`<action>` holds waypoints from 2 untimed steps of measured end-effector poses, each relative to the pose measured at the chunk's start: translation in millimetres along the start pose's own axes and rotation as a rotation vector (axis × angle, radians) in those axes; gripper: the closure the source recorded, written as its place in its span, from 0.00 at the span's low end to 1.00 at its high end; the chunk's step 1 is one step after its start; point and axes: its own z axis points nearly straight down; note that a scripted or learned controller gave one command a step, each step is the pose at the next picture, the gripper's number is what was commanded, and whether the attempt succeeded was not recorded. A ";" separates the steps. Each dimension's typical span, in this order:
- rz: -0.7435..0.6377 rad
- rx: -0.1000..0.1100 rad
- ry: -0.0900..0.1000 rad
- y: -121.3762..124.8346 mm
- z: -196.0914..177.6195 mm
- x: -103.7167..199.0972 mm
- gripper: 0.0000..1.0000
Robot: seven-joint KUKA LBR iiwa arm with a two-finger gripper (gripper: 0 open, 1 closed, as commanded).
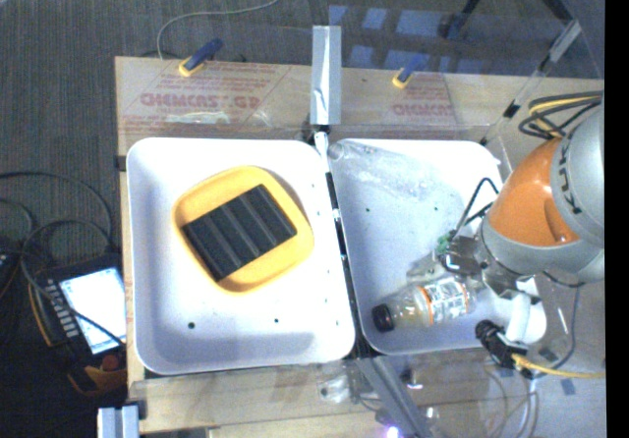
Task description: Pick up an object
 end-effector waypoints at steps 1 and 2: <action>-0.263 -0.004 0.005 12.7 -0.1 -17.6 0.00; -0.264 -0.006 0.010 14.0 -10.3 -15.3 1.00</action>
